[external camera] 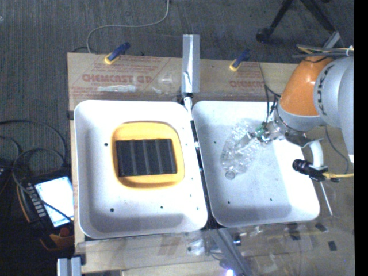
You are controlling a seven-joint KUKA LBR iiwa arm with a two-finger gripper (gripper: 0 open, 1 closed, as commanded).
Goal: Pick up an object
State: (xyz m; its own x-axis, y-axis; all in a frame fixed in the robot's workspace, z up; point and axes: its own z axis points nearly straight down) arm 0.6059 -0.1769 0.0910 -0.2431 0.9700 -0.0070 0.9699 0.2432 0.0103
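A crumpled clear plastic bottle [240,151] lies slantwise in the middle of the right bin [287,197]. My gripper [265,132] is low over that bin, at the bottle's upper right end and close against it; the wrist above hides how it meets the bottle. The grey arm with its orange band [305,94] comes in from the right. In the left bin [92,171] a yellow rounded block with a black ribbed top [146,157] lies flat in the middle.
The two bins meet at a ridge [198,160], with a metal post [190,62] behind it. Two blue clamps [117,52] [240,60] hold the brown board at the back. A lit handheld screen [49,197] and cables lie on the floor at left.
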